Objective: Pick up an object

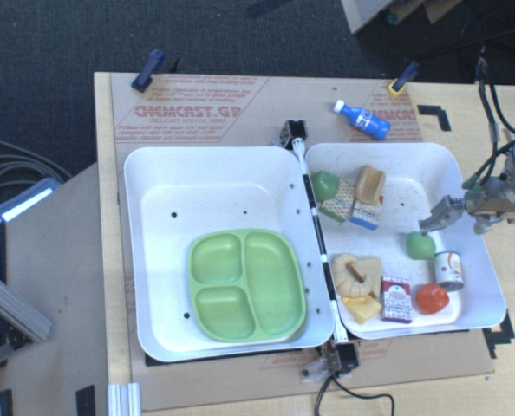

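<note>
Nearest you, along the right bin's (479,306) front edge, sit a red box (396,300), a tomato-red ball (431,298) and a small can (448,269). Just behind them lies a green ball (420,245). Above it you see the gripper (441,212), empty; you cannot tell whether it is spread. Farther back on the tabletop (240,102) lies a blue bottle (362,120).

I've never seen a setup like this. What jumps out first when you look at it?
Probably the pale green divided tray, lying alone in the left white bin. Next, the right bin crowded with small things: a green ball, a small can, a red tomato-like piece and a red carton. The gripper hangs just above the ball, and a blue bottle lies outside on the board.
</note>
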`<state>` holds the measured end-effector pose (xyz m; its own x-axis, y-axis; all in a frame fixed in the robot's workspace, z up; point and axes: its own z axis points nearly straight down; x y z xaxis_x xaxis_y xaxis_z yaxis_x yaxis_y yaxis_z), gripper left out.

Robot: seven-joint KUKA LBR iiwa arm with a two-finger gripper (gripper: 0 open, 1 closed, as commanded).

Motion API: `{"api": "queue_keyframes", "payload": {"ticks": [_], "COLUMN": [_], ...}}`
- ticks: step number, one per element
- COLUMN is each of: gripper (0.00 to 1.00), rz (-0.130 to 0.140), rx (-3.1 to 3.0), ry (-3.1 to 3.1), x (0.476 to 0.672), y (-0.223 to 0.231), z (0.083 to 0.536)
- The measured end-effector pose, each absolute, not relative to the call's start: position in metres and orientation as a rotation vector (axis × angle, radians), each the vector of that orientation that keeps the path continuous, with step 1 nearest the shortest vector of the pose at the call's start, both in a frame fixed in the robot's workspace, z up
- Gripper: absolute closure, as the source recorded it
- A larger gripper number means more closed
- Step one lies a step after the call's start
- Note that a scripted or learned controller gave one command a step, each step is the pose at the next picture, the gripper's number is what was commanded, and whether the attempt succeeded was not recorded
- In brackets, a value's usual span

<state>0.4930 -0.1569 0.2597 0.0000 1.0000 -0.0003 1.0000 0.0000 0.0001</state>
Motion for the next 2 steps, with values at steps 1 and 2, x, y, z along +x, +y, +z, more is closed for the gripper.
{"api": "queue_keyframes", "payload": {"ticks": [1, 2], "gripper": [0.00, 0.00], "rz": [0.000, 0.008], "rx": [2.221, 2.221], "ry": [2.221, 2.231], "x": [0.534, 0.532], "y": [-0.171, -0.220], "z": [0.085, 0.085]}}
